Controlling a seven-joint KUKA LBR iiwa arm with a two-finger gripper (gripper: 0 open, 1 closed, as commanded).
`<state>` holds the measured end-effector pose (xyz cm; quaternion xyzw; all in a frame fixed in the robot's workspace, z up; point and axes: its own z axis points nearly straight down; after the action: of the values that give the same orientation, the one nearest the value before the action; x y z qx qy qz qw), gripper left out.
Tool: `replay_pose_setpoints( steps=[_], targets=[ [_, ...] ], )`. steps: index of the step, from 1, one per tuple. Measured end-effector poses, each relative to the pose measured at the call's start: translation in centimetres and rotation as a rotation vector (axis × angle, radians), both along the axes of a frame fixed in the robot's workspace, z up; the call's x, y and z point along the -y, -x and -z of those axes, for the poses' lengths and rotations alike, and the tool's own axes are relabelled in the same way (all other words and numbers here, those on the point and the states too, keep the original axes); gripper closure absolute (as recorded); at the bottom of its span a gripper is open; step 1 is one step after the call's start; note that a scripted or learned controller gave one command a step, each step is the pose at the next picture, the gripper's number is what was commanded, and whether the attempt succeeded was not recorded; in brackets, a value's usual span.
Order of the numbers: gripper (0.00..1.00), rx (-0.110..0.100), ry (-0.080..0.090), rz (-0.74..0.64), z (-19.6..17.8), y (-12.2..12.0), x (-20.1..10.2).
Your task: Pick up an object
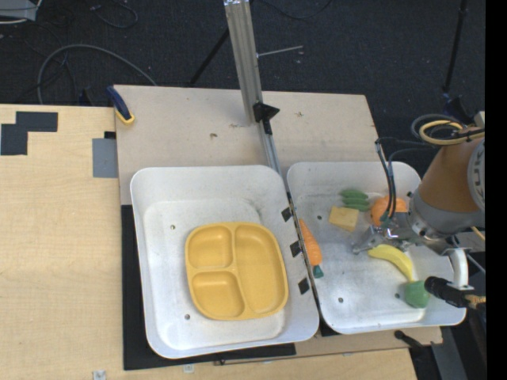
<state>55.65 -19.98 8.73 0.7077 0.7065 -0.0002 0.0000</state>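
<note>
- no brand, label or readable writing can be made out on any item.
- left bin [158, 212]: shallow and white, holding a yellow divided tray [236, 271] with three compartments, lying toward the bin's 5 o'clock part.
- right bin [348, 311]: shallow and white, touching the left bin along a shared edge marked by small black clips.
- carrot [310, 246]: orange with a green tip, lying along the right bin's 9 o'clock edge, just beside the shared edge.
- pale yellow block [344, 218]: near the right bin's middle, with a green piece [355, 199] just beside it at 1 o'clock.
- orange piece [385, 207]: at 3 o'clock of the yellow block, partly behind a black cable [388, 182].
- banana [395, 259]: yellow, curved, lying at 5 o'clock of the yellow block.
- green round piece [415, 293]: near the right bin's 4 o'clock corner, at 5 o'clock of the banana.
- end effector [379, 236]: low over the right bin, between the orange piece and the banana and near both; how far it is open cannot be told, and nothing is seen held in it.
- arm [451, 188]: grey with an orange band, entering from 3 o'clock and covering the right bin's 3 o'clock rim.
- metal post [245, 54]: standing on the counter [317, 125] at 12 o'clock of the bins.
- blue and yellow handled tool [120, 105]: at the counter's 10 o'clock corner.
</note>
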Motion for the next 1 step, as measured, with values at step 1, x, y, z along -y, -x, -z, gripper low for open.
replay_pose_setpoints(
  steps=[1],
  targets=[
    [1.00, 0.003, 0.000, 0.001, -1.37, -0.13, 0.11]
  ],
)
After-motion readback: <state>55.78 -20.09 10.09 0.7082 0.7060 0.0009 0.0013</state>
